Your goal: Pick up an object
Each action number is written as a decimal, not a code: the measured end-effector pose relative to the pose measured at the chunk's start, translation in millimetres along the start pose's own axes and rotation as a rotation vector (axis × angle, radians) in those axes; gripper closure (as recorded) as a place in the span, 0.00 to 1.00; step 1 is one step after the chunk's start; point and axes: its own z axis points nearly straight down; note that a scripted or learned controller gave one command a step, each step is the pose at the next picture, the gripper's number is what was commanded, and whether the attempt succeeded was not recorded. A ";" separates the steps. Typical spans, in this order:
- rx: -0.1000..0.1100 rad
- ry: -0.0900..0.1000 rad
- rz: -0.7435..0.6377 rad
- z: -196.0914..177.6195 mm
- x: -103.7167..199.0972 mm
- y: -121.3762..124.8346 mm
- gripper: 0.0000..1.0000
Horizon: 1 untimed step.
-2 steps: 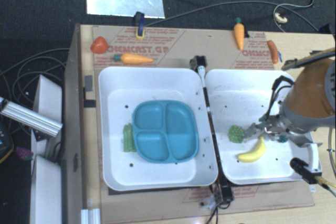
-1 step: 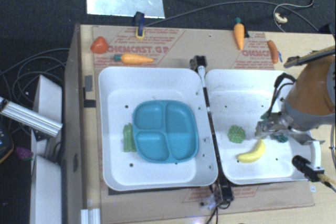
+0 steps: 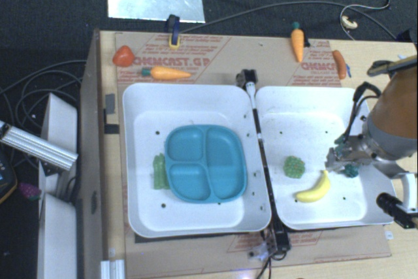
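Bench top edge: an orange-red veg (image 3: 123, 56) lay at the far left, a carrot (image 3: 164, 73) just beside it on the cardboard.
Left bin (image 3: 140, 108): held a blue divided plate (image 3: 206, 163) w/ four compartments; a green item (image 3: 159, 172) lay touching the plate's left rim.
Bench top right: another carrot (image 3: 298, 43) stood nr the rt bin's far edge, an orange piece (image 3: 339, 64) further rt.
Right bin (image 3: 307, 108): a green bumpy obj (image 3: 294, 167) sat nr its middle; a yellow banana (image 3: 314, 189) lay just beside it, toward the near rt.
Gripper (image 3: 345, 160): was low in the rt bin, just rt of the banana's upper tip; a teal bit showed at its tip. Fingers: can't tell whether apart or together.
Arm (image 3: 395, 117): reached in from the rt.
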 end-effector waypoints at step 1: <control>0.001 0.000 0.000 0.2 -0.1 -0.2 0.00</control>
